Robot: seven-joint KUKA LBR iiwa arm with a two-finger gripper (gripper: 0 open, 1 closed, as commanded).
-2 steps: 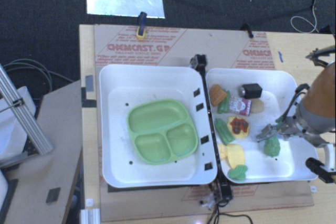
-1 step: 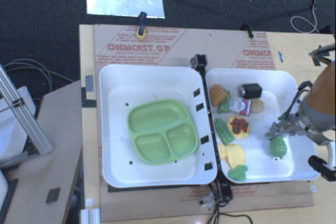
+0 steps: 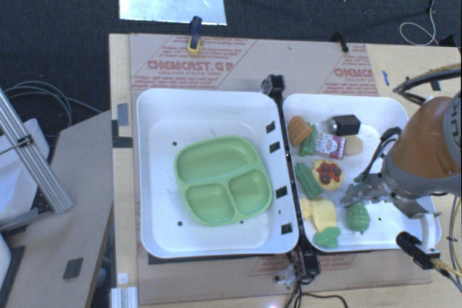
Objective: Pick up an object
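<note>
The right white bin [image 3: 393, 106] holds several toy foods. My gripper [image 3: 359, 192] hangs low over the bin's lower right part, just above a dark green broccoli-like piece [image 3: 357, 218]. The grey arm with its orange band [image 3: 433, 141] comes in from the right. Left of the gripper lie a yellow round with red dots [image 3: 328, 174] and a long green piece [image 3: 309, 182]. A yellow block [image 3: 322, 213] and a light green leaf [image 3: 327, 236] lie near the front wall. Nothing can be seen held in the gripper.
At the back of the right bin lie an orange-brown piece [image 3: 298, 130], a black block [image 3: 346, 125], a pink packet [image 3: 330, 146] and a tan disc [image 3: 354, 146]. The left bin [image 3: 159, 119] holds a green divided plate [image 3: 222, 179]. Black clips [image 3: 280, 149] join the bins.
</note>
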